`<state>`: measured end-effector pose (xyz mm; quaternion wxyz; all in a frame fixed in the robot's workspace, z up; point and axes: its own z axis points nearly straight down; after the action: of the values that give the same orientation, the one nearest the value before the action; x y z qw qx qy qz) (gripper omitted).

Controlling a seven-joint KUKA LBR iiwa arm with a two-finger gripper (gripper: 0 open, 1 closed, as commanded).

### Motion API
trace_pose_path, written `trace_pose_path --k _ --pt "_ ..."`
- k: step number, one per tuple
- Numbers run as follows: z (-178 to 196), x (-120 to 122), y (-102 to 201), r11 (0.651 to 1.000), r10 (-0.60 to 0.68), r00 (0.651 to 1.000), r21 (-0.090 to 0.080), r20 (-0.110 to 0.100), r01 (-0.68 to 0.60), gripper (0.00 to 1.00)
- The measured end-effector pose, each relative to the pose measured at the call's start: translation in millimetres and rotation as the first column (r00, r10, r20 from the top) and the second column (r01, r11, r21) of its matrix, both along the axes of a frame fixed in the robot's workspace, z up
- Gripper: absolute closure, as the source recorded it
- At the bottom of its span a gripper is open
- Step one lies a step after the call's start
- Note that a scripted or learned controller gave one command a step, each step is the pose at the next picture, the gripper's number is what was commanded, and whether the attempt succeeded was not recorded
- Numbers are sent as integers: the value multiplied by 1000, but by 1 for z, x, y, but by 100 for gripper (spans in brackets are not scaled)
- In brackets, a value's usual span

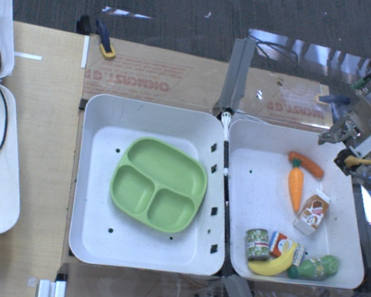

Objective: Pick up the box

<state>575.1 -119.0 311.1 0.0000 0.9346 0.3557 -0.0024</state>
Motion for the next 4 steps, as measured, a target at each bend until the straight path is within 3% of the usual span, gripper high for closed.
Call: trace_pose_path --k 1,2,3,4 --pt "47 -55 -24 999 38 999 0 0 -38 0" --pt "-85 -80 80 969 248 969 2 -2 -248 0" --pt "-77 -80 79 969 246 969 2 -5 -246 100" --pt "-77 -80 79 969 246 969 2 -5 -246 0"
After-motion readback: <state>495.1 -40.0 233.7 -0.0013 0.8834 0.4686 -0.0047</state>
